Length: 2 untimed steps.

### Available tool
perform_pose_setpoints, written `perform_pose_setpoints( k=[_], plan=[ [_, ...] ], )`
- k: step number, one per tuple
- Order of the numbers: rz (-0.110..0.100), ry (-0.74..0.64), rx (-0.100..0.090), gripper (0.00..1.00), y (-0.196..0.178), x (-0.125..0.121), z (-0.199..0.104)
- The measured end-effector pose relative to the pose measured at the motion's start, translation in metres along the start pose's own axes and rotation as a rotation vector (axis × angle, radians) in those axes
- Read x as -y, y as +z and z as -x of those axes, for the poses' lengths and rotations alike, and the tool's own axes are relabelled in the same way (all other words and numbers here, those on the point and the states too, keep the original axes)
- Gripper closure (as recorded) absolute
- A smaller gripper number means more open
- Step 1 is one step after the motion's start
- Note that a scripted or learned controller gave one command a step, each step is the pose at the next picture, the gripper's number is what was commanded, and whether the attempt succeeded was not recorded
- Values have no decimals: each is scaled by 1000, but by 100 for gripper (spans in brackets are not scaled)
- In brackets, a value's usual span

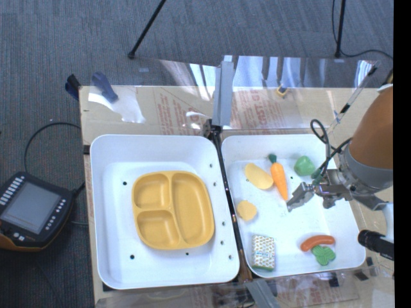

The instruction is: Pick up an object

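Grey metal marks the claw [302,196], which hangs low over the right bin [356,226] just beside the carrot [279,179]; whether it stands open or closed I cannot tell from this slant, and nothing shows gripped in it. The arm [372,146] comes in from the right edge, so the claw points leftward toward the middle of the bin, probably lining up on whatever lies nearest.

That nearest thing is the carrot, orange with a green top, lying lengthwise beside a pale yellow slice [258,176]. A smaller yellow piece [246,210] sits below them, near the bin's left wall. Behind the claw, toward the far side, rests a round green piece [304,166].

Further toward the near edge lie a small patterned packet [263,251], a red sausage [317,242] and a leafy green bit [323,255] touching it (all loose, well apart from the claw).

In the left bin [109,236] a yellow divided plate [173,209] sits alone, likely a drop place.
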<state>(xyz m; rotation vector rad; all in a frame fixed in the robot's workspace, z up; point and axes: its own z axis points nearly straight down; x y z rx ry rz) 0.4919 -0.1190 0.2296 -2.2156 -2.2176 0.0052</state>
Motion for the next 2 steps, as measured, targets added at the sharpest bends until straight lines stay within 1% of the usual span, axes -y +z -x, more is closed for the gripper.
perform_pose_setpoints(
  k=[1, 2],
  plan=[
    [-3, -40, 0, 0, 47, -81, 42],
    [2, -144, 0, 0, 144, -102, 32]
  ],
)
